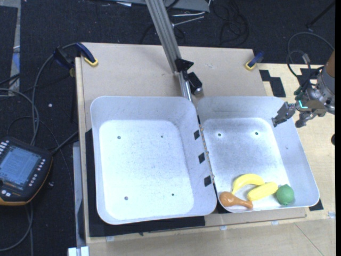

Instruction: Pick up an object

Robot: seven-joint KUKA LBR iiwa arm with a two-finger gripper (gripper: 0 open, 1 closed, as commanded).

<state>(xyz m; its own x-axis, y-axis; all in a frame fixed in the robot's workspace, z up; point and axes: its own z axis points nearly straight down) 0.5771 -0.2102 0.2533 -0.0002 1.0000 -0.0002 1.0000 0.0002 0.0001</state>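
Observation:
Three toys lie along the front edge of the right bin (290,143): a yellow banana (253,185), a green round fruit (285,194) to its right, and a small orange-brown piece (233,200) to its left. My gripper (290,118) hangs above the right bin's far right rim, well behind the toys. Its two dark fingers are spread apart with nothing between them.
The left bin (106,143) sits beside the right one, with a row of black clips (201,156) on the divide between them. A slanted metal pole (168,36) rises from behind the bins. Yellow clamps (91,62) mark the bench's back corners.

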